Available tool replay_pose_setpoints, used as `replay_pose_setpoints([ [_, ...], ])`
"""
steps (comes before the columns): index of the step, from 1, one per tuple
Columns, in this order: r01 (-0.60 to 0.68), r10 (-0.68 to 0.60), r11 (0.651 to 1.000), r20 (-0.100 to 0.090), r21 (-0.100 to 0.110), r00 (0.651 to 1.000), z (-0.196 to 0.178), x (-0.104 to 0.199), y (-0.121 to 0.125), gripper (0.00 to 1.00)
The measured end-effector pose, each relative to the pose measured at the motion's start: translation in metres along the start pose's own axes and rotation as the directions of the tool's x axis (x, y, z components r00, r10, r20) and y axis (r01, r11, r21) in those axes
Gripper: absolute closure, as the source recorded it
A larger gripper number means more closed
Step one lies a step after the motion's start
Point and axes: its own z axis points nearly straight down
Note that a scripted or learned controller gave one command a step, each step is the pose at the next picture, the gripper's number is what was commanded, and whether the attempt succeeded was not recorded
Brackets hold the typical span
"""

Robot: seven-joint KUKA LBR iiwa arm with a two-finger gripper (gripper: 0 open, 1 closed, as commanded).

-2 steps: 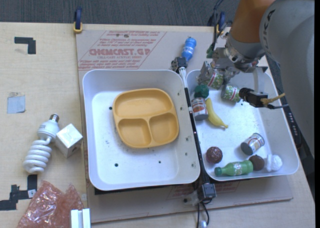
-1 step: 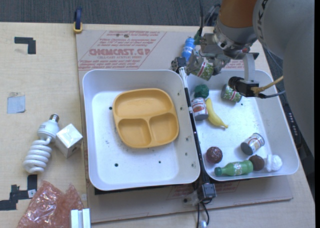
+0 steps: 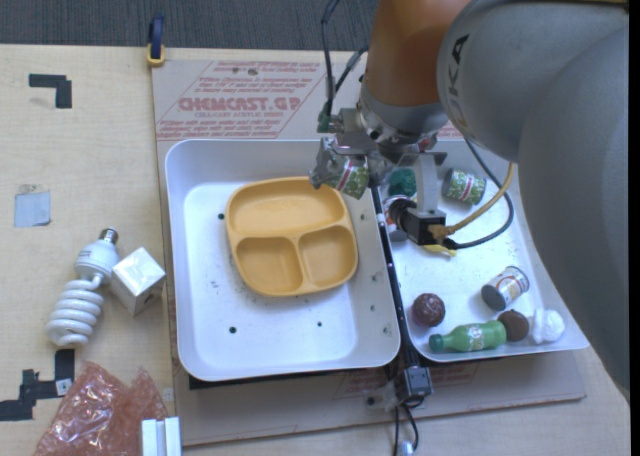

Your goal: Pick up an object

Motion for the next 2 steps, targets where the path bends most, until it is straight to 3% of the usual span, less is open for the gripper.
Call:
replay_pose_setpoints([
  [1, 0.000, 0.000, 1.000, 0.000, -0.002, 1.000, -0.073, 0.051, -0.087, 1.00],
  [2, -0.002, 0.002, 1.000, 0.000, 0.000, 1.000, -0.060, 0.028, -0.121, 1.00],
])
